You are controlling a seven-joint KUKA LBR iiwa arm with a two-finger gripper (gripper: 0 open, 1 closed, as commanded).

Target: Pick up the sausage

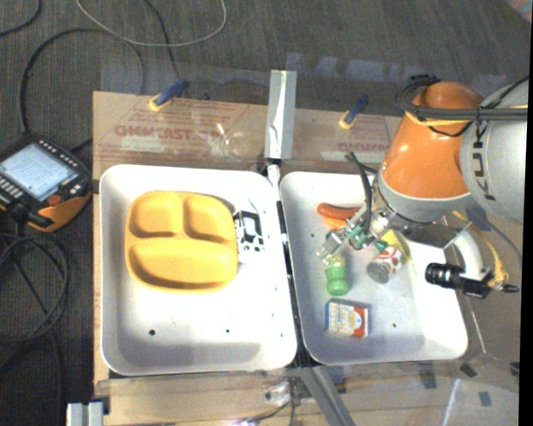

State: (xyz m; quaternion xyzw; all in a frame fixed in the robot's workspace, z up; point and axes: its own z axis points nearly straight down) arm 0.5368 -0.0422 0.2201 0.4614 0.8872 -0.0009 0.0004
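Right, the red-orange sausage (pixel 338 210) lies in the right white bin (pixel 437 340), far-left corner, long axis approx left-right. Gripper (pixel 357 233) hangs just beside it, w/ green bottle (pixel 337 277), small can (pixel 383 268) & snack box (pixel 347 319) nearby.

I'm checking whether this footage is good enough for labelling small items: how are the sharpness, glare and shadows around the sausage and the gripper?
Camera view: overall soft, so the two-finger gripper is a blur of small parts; the orange-red sausage stays readable by colour, its right end hidden by the arm; the right white bin is evenly lit with mild glare; faint shadow lies under the yellow divided tray.
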